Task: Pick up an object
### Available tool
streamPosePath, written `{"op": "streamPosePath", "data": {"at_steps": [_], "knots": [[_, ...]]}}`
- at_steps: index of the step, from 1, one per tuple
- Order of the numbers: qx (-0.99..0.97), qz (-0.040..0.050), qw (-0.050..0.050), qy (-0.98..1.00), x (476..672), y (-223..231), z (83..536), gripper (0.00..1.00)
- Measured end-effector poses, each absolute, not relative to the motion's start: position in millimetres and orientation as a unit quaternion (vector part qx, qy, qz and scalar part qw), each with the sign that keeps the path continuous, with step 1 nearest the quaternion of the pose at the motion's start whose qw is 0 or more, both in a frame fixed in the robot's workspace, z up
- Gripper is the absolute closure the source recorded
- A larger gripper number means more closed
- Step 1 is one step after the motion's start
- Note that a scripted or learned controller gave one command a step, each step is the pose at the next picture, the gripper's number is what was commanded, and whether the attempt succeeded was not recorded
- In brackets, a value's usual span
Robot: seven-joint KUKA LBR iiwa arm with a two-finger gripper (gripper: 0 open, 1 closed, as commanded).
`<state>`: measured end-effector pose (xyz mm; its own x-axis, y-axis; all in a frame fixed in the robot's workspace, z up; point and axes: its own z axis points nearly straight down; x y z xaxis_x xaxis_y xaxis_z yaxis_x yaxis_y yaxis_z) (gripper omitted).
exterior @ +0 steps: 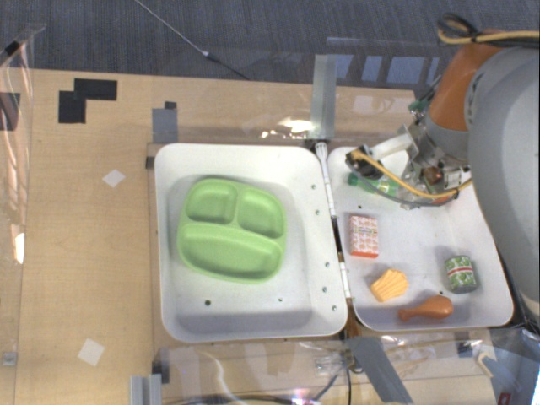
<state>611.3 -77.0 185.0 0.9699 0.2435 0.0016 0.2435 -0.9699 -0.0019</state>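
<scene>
gripper [422, 175] parked over the right bin's [485, 226] far end

red-white box [364, 235], orange wedge [388, 285], drumstick [426, 309] and green can [461, 273] all sit nearer the camera than it — can't tell if it's open or closed

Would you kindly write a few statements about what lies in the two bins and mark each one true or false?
1. The green divided plate lies in the left bin. True.
2. The drumstick lies in the left bin. False: it lies in the right bin, near its front edge.
3. The red-and-white box stands beside the bins' shared edge. True.
4. The small green can sits on the plate. False: it is in the right bin.
5. The orange ridged piece lies between box and drumstick. True.
</scene>
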Motion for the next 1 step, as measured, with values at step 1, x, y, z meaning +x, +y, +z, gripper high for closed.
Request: {"op": "streamPosePath", "data": {"at_steps": [1], "knots": [[-0.992,-0.0015,0.001,-0.128,649.5,55.8,198.3,1.00]]}}
